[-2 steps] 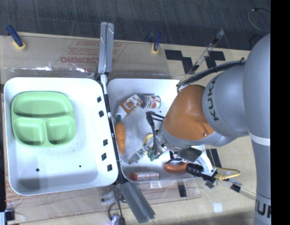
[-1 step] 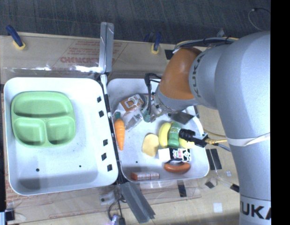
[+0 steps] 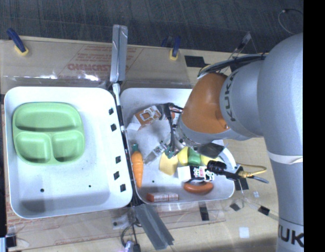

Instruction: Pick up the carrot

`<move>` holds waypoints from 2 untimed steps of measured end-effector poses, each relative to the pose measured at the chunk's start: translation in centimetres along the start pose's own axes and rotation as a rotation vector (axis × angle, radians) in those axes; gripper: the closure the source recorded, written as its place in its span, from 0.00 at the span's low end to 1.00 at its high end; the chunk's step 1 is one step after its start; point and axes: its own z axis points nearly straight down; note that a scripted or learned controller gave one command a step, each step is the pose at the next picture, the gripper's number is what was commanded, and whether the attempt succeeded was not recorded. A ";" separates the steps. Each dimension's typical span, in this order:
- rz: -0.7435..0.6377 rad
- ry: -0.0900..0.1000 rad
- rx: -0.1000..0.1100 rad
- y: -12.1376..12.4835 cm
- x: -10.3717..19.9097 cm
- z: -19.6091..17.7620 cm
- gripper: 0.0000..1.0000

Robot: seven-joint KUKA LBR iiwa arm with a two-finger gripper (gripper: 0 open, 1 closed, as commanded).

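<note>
Looming closest to the camera, my grey arm [image 3: 267, 98] covers much of the right bin [image 3: 151, 96]. Whether my gripper [image 3: 170, 150] is apart or together I cannot tell. Just left of it lies the carrot [image 3: 137, 167], untouched against the bin's left wall.

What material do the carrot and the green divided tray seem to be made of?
The carrot looks like moulded plastic, a toy: even orange, smooth, with a small green top. The green tray also looks like plastic, matte: uniform pale green with rounded moulded compartments. Neither can be confirmed by sight alone.
</note>
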 end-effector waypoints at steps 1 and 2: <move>-0.076 0.008 0.001 -1.3 0.6 0.2 0.00; -0.124 -0.008 -0.006 -2.0 1.6 -0.1 0.00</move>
